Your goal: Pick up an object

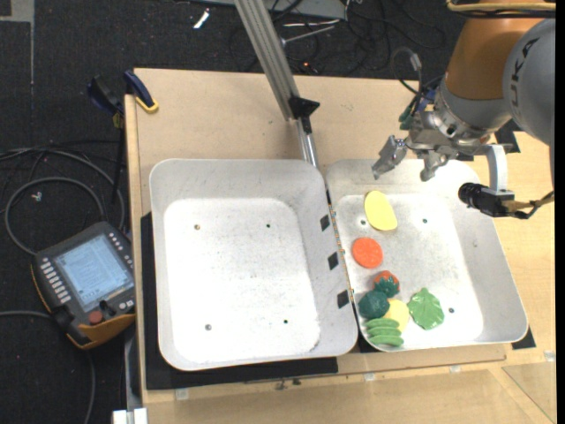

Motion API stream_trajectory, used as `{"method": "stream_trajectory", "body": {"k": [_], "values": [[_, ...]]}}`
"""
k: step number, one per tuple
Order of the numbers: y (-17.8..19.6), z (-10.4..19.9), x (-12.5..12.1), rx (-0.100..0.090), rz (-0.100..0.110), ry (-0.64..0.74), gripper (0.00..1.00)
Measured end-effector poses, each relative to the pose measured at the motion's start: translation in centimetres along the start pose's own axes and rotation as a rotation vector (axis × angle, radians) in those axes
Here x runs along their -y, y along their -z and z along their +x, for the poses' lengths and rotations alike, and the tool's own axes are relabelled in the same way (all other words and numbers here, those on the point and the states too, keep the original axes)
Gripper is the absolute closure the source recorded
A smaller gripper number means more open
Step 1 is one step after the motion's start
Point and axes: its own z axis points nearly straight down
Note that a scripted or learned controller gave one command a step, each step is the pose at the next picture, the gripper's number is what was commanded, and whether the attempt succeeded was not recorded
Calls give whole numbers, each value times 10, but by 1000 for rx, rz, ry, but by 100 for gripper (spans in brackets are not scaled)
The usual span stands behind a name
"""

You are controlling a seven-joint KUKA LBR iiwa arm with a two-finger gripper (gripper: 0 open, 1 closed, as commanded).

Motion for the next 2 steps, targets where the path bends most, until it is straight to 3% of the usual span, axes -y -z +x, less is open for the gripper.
{"method": "stream_trajectory", "body": {"k": [2], "values": [[-96,7,15,0,-1,-1,0]]}}
